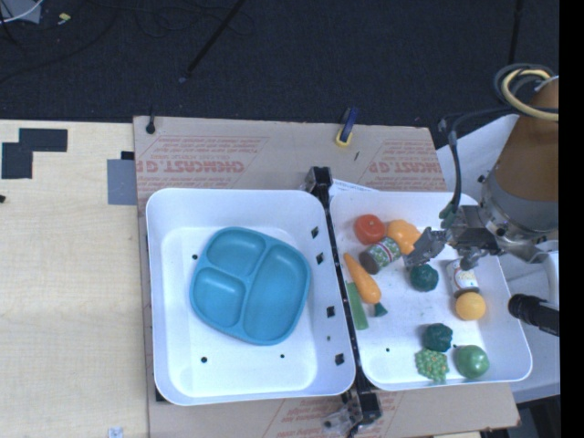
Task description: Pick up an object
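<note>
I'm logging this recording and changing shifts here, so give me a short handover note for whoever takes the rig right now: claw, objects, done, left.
Claw: low over the right bin, beside a dark green round piece. Whether it is open or shut cannot be read, and nothing is seen in its grasp.
Objects: all toy food lies in the right bin: tomato, carrot, small bottle, orange ball, green apple, among others.
Left bin: holds a blue divided plate.
Done: arm brought down among the toys.
Left: grasp one object and lift it.
</note>
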Motion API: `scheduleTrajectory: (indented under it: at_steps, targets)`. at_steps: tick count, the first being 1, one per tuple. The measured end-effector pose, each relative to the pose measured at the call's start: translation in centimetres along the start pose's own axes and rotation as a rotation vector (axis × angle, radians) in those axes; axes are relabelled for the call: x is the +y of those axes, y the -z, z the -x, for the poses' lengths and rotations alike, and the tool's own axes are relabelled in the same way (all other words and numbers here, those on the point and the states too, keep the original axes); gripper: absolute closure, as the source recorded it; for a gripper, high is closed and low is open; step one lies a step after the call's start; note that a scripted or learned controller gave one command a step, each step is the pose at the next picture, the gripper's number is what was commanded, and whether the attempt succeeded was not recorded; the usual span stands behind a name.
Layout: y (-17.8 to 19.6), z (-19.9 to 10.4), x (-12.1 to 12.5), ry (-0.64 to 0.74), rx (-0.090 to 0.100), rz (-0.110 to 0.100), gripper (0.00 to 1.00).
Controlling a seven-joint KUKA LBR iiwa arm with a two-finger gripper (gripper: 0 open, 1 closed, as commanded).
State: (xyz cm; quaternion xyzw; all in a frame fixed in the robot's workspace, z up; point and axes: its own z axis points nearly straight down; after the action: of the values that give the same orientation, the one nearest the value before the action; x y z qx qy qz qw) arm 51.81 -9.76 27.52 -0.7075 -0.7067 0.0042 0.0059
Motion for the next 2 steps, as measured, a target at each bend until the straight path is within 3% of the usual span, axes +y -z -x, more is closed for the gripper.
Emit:
scheduleTrajectory:
  at_steps: [1, 2]
  targets:
    - [0.5, 0.0, 0.2, 0.002, -0.001, 0.010, 0.00]
    - [-4.4, -0.4, -0.7, 0.001, 0.000, 0.005, 0.00]
